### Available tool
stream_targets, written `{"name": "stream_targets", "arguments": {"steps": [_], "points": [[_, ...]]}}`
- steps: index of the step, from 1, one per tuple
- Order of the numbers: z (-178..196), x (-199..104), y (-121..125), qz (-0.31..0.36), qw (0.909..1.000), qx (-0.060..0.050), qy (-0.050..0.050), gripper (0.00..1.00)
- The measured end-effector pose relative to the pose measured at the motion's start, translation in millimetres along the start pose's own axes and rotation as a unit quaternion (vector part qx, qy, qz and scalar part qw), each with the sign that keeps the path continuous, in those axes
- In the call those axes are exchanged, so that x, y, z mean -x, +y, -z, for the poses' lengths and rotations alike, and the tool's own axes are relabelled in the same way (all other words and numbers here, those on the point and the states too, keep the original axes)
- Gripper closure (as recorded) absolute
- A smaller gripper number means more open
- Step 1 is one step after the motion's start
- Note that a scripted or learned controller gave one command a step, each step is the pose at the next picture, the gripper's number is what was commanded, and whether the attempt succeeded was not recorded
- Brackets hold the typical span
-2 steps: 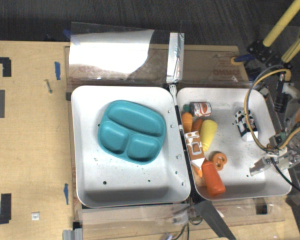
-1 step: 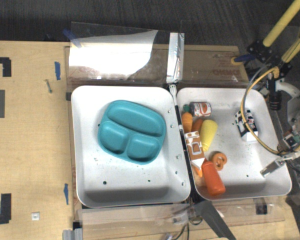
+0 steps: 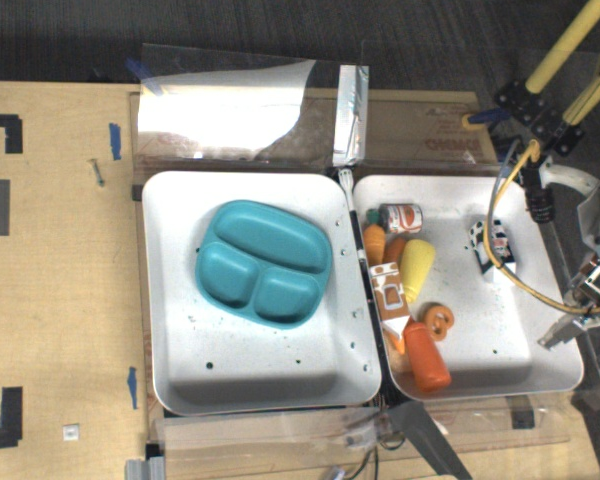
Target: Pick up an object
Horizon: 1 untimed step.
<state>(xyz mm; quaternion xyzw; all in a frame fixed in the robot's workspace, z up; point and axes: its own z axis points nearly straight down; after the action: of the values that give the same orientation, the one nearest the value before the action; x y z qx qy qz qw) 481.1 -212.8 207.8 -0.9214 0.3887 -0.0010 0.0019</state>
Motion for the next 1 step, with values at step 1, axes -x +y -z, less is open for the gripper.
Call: {"name": "stream_targets", "arguments": {"steps": [1], "points": [[4.4,-22.6,-17.4,0.105,0.9945,-0.001,-0.001,0.0]]}}
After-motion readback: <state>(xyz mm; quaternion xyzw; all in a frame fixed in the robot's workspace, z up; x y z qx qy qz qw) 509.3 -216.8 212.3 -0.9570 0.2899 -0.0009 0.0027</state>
